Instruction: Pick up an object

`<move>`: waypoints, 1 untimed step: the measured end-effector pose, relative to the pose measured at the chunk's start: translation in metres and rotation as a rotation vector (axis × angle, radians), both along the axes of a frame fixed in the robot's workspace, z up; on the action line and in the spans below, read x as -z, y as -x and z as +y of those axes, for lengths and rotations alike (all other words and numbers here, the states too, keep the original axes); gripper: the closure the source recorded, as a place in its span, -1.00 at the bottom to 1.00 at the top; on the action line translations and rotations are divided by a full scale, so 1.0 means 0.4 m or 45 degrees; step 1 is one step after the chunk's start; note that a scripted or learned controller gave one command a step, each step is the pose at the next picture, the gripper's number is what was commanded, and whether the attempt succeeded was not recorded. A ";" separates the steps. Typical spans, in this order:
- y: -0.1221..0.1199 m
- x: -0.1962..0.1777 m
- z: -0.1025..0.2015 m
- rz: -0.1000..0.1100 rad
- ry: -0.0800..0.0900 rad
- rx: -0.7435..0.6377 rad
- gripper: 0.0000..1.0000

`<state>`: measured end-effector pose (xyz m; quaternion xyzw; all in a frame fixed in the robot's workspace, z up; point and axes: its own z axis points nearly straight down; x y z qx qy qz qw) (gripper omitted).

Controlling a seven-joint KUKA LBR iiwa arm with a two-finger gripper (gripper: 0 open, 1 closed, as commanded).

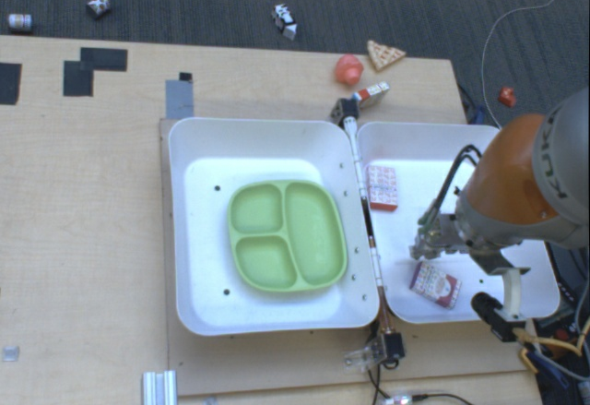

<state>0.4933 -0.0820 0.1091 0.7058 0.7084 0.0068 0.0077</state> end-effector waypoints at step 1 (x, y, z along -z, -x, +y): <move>0.000 0.000 0.000 0.000 0.000 0.000 -1.00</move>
